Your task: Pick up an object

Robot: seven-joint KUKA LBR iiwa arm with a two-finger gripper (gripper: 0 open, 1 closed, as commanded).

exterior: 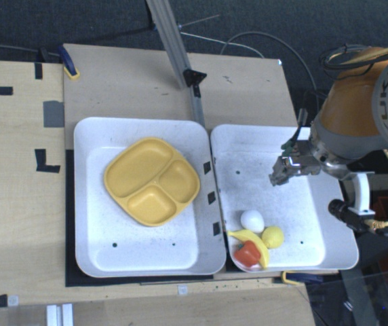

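Two white bins (85,182) on a bench; pincer (280,175) over the right one (grip state unclear, fingers blurred).

Right bin (248,148) floor open except toys (254,236) crowding its near-left corner.

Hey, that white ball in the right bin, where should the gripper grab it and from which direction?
Probably straight down from above, fingers closing across the white ball's middle. It is round, so any width works, but the banana and yellow ball crowd its near side; the far side has bare bin floor for a finger.
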